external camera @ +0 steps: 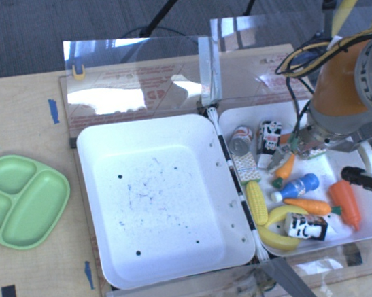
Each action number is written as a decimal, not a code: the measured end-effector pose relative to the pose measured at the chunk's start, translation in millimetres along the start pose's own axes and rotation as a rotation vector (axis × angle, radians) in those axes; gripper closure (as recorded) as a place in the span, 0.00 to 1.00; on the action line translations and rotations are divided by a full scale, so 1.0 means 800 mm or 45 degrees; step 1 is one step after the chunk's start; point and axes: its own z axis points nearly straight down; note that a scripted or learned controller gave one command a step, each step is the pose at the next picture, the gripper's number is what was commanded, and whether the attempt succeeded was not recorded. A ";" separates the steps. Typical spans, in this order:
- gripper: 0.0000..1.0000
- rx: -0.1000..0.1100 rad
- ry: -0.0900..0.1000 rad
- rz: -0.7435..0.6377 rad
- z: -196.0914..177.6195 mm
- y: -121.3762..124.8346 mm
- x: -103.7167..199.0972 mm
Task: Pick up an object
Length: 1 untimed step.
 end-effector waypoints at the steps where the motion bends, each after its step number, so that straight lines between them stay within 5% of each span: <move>1: 0.00 -0.010 -0.018 -0.315 0.006 -0.013 0.033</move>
